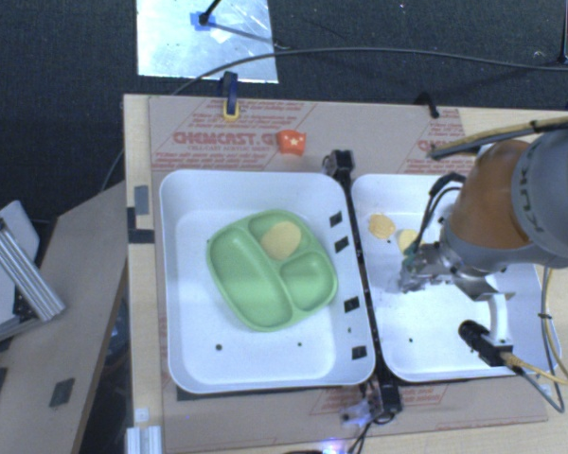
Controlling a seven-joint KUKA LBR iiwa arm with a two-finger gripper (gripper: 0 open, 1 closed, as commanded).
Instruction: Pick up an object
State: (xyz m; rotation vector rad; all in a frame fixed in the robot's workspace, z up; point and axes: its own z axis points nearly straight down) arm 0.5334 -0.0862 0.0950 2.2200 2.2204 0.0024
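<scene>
Over the right bin's (398, 348) left half, I'm seeing the gripper (418, 277) hovering. Its grip I cannot tell. A yellow piece (381, 225) is lying near the far-left corner.

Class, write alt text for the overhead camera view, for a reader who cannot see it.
A grey robot arm with an orange band reaches from the right into the right white bin, its gripper low near two small yellow pieces. The left white bin holds a green divided plate with a yellow piece in one compartment.

Even, bright overhead light; the white bins (265, 367) look washed out, a foil sheet (206, 25) glares, and detail is soft.
</scene>
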